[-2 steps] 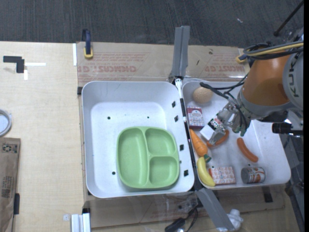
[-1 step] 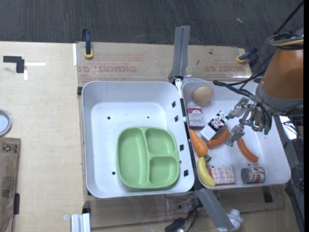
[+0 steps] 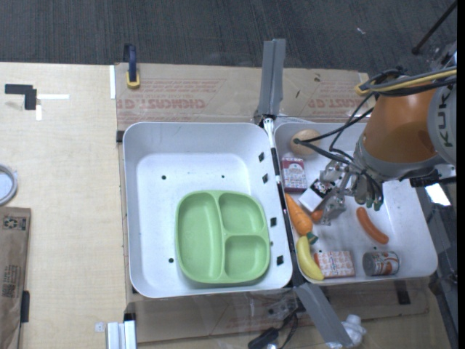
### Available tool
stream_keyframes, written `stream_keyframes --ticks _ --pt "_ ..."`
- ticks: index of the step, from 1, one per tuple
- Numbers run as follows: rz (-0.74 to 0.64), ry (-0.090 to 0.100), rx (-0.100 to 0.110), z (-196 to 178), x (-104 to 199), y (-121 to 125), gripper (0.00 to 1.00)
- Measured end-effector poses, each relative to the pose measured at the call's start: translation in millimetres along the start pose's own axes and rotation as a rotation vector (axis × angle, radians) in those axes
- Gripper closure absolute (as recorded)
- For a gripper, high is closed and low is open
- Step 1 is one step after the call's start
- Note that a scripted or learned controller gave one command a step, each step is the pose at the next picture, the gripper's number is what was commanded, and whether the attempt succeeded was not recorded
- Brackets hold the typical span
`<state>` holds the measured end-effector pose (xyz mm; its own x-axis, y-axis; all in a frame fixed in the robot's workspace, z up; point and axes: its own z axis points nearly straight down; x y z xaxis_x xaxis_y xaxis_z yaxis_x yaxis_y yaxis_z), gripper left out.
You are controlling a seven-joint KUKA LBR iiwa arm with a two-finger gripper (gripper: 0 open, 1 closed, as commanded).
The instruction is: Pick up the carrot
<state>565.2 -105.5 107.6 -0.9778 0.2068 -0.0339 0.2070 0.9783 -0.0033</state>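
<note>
Your fingers hang just right of the carrot in the right bin; how far they gape, you cannot tell. It lies above the banana.

Single fixed cam, mounted above the table, looking down at a slant. Mid-range: both white bins fit, left bin centre frame, right bin toward the right edge. Table's far edge and dark floor show along the top. Arm enters from the right.
</note>
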Motion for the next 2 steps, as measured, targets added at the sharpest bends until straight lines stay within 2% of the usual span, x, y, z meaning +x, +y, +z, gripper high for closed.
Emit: stream_keyframes --ticks 1,2 --pt "0.004 -0.026 -0.003 -15.4 -7.5 0.7 1.0" --pt "-0.095 0.029 -0.006 -84.4 -32.5 105.1 1.0"
